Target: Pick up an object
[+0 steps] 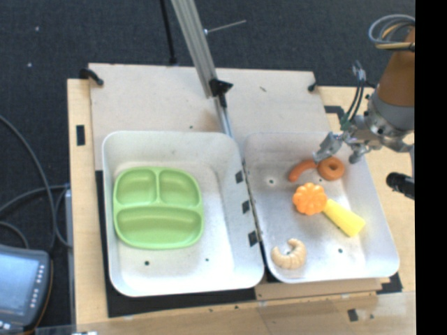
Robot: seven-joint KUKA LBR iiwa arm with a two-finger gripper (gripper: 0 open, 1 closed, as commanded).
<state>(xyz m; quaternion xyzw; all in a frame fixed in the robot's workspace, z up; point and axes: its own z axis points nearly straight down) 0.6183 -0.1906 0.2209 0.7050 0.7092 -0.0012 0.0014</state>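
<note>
Hovering just above the brown doughnut [331,168] at the far side of the right bin [380,257], the gripper [343,147] has its fingers spread and holds nothing, apparently lined up to descend on it, the sausage [302,169] touching the doughnut's left.

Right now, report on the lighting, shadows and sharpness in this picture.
Camera view: light is even and soft, with faint shadows under the green plate and the toys; the right bin has a dull sheen but no harsh glare; the gripper and the brown ring look slightly soft, the whole frame grainy.
</note>
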